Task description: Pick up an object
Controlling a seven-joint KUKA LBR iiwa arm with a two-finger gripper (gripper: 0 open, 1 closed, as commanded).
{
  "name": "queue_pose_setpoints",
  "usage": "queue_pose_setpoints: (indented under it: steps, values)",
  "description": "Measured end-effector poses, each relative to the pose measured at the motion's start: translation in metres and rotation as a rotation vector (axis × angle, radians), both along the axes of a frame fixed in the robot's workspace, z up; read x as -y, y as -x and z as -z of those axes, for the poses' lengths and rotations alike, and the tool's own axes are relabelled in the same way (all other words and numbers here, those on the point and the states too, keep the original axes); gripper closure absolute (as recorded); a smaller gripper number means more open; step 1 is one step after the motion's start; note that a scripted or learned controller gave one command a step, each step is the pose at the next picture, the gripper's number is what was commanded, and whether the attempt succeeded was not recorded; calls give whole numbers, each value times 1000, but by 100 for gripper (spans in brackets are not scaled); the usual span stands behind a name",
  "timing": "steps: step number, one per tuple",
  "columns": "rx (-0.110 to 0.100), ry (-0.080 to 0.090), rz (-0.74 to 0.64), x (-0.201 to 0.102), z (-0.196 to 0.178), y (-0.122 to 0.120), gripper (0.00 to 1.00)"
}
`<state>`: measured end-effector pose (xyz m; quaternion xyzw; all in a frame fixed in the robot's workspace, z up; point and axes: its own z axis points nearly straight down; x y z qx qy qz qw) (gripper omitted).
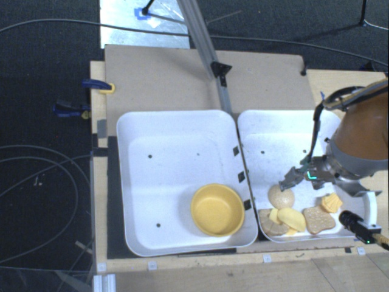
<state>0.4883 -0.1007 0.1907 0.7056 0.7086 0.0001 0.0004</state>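
Several food items lie at the near end of the right bin (273,132): a round pale bun (281,196), a yellow banana-like piece (289,218), a slice of bread (319,219), an orange wedge (332,202) and a brown cookie (271,225). My gripper (304,184) hangs low in the right bin, just above and to the right of the bun. It is open, with nothing between its fingers. One finger (291,179) ends close to the bun's top edge. The arm covers the bin's right side.
A yellow bowl (217,208) sits in the near right corner of the left bin (164,139). A grey pole (200,32) slants from the top down to the divide between the bins. Cables lie on the dark floor at left.
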Motion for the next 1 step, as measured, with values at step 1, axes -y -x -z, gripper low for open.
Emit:
queue_pose_setpoints:
  steps: [1]
  values:
    - [0, 0, 0, 0, 0, 0, 0]
